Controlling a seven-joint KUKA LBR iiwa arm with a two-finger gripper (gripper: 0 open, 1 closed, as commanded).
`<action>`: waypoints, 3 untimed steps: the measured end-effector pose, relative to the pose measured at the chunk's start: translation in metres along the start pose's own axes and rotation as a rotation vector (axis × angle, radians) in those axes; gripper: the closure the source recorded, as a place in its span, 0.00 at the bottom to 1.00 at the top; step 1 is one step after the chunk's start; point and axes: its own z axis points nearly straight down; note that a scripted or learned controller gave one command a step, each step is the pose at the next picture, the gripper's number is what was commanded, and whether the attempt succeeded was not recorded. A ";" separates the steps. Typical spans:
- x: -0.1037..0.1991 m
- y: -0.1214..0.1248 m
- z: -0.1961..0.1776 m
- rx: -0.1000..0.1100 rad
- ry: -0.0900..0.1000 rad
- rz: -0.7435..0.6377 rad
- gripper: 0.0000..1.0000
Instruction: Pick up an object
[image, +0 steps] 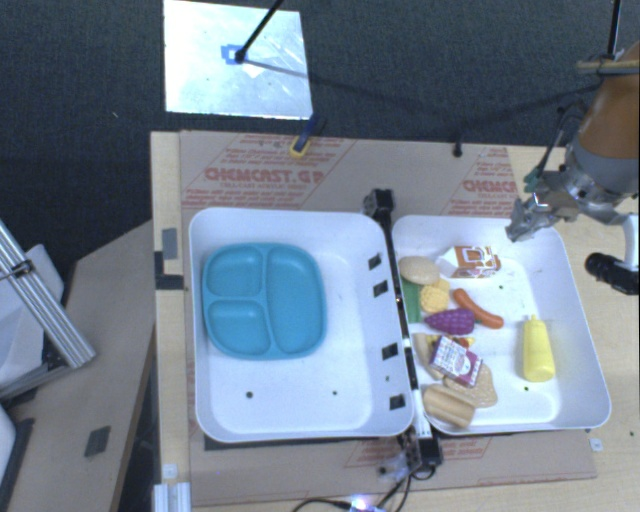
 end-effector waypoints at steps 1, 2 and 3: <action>0.048 -0.023 -0.011 0.003 0.003 -0.004 1.00; 0.092 -0.048 -0.018 0.006 0.003 -0.004 1.00; 0.137 -0.080 -0.007 0.008 0.003 -0.004 1.00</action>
